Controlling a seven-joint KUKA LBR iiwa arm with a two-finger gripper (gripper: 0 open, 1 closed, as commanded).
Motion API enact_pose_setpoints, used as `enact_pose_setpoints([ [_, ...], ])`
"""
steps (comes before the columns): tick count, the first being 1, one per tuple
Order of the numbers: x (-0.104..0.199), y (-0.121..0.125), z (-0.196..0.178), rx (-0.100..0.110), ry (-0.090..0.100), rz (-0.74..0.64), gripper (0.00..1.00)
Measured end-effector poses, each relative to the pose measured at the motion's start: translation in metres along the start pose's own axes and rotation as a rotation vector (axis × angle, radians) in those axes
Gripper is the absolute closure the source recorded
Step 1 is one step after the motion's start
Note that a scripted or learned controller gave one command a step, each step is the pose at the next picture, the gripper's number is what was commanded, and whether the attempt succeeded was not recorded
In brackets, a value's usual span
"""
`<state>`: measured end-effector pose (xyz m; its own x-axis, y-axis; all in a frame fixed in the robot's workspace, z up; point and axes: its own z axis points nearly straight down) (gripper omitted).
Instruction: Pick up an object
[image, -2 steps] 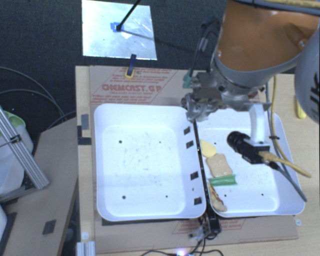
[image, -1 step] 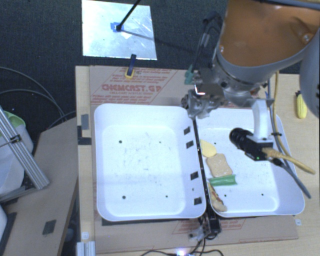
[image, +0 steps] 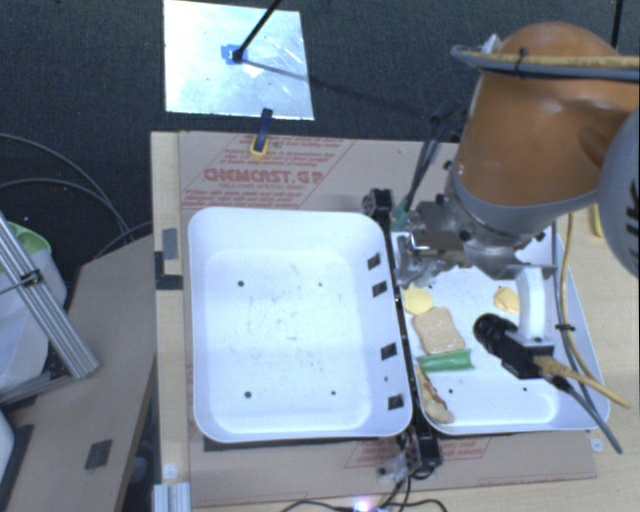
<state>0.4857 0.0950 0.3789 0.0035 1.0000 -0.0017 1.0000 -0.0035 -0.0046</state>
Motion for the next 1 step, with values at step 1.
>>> enact_pose_setpoints([
  [1,0.0024,0.0021,-0.0145,-0.01,0.003,-0.009,1.0],
])
